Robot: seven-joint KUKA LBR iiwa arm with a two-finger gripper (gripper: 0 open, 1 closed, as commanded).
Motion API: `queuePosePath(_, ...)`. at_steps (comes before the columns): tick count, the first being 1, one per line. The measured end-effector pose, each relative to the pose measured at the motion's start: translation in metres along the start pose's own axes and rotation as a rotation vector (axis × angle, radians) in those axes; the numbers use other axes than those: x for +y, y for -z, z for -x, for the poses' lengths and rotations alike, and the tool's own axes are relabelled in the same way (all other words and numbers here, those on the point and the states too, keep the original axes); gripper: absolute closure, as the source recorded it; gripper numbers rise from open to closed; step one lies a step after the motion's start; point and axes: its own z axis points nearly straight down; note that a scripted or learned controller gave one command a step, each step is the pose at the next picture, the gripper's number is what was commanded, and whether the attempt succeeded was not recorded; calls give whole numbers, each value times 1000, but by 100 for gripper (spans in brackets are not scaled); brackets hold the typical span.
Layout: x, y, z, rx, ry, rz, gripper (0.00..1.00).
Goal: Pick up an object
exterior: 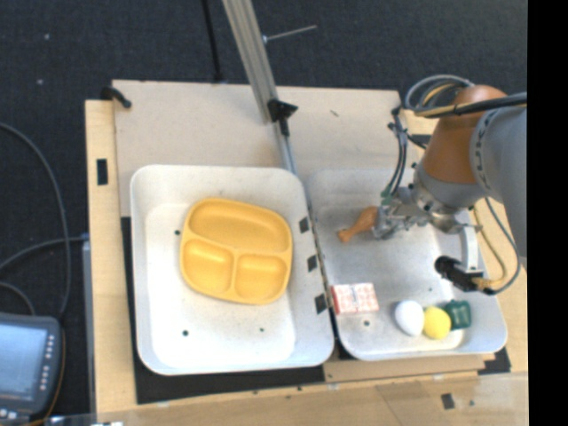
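The gripper [388, 222] sits low in the right bin [390, 344], touching an orange-brown object [357, 225] at its 9 o'clock; whether it grips is unclear. Toward 6 o'clock lie a red-white box [354, 299], white egg [409, 317], yellow ball [436, 322] and green piece [459, 313]. The left bin [160, 344] holds a yellow divided plate [236, 249].

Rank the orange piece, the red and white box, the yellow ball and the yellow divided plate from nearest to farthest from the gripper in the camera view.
Measured from the gripper:
1. Orange piece, right beside it on its left, in the right bin.
2. Red and white box, lower in the right bin, by its left wall.
3. Yellow ball, near the right bin's bottom edge.
4. Yellow divided plate, across in the left bin.
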Motion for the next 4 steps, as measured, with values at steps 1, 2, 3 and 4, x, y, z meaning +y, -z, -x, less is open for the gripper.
queuePosePath(1,-2,64,2,0,2,4,100)
queuePosePath(2,-1,109,1,0,11,3,100)
queuePosePath(3,-2,154,7,0,10,3,100)
queuePosePath(4,8,160,-50,3,15,-1,100)
